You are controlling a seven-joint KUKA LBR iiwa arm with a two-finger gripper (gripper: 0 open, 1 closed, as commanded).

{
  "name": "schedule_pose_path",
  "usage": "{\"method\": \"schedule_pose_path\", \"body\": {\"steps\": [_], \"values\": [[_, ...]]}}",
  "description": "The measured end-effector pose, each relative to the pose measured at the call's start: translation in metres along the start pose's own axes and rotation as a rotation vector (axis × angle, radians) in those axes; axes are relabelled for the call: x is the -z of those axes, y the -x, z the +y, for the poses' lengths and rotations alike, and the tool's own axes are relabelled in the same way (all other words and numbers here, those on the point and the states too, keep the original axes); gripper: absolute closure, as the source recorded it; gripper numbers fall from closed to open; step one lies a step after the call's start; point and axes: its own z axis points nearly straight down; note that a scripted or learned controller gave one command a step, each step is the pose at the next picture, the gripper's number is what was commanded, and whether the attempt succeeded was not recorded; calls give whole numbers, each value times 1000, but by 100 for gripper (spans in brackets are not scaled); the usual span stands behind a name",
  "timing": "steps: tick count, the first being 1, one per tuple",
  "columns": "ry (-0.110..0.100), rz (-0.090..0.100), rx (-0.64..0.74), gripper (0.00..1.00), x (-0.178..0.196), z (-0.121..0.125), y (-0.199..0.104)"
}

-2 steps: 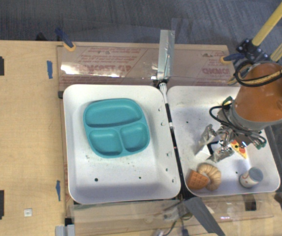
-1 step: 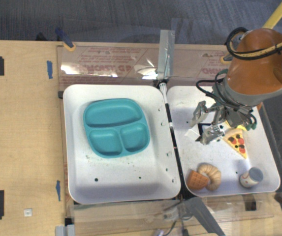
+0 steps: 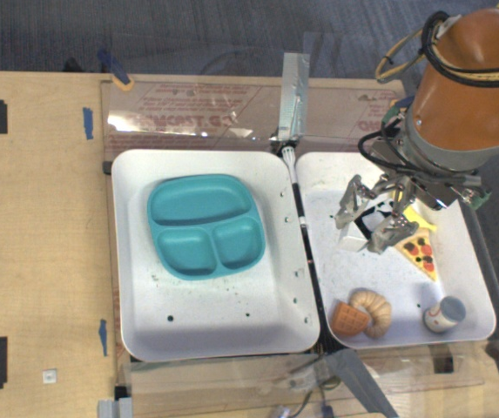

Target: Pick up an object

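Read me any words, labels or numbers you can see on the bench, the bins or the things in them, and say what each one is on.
No text here can be read.
Clear plastic sheet behind the bins: faint reddish print, too blurred to read.
Teal divided plate, pizza slice toy, croissant toy, small cup: no lettering visible.

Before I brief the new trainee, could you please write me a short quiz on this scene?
1. True or false: the teal tray lies in the left bin.
2. Which lies nearest the right bin's front right corner? A) croissant B) pizza slice C) small cup
3. Fill in: the end effector hangs over the ___ bin.

Key: 1 true; 2 C; 3 right.
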Motion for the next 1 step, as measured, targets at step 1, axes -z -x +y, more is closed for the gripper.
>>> {"method": "schedule_pose_path", "body": {"steps": [1], "values": [[10,8,235,100,-34,45,-6]]}}
